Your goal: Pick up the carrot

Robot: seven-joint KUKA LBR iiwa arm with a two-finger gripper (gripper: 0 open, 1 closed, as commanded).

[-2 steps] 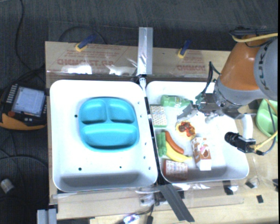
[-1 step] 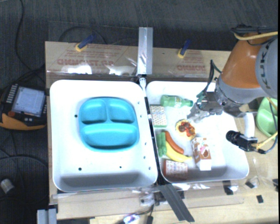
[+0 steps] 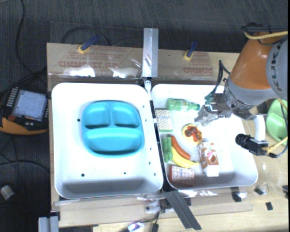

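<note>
The carrot [image 3: 180, 149] is a slim orange-red stick lying slantwise in the right bin [image 3: 241, 170], left of centre. It rests between a green vegetable [image 3: 167, 149] and a yellow banana [image 3: 184, 161]. My gripper [image 3: 206, 116] hovers over the upper middle of that bin, up and to the right of the carrot and well apart from it. It is open, with nothing between its fingers.
The right bin also holds a green bottle [image 3: 181, 104], a patterned packet [image 3: 164, 120], a round yellow-and-red food piece [image 3: 192, 133], a small carton [image 3: 209, 159] and a brown packet [image 3: 182, 175]. A blue divided plate [image 3: 112, 128] lies in the left bin [image 3: 67, 178].
</note>
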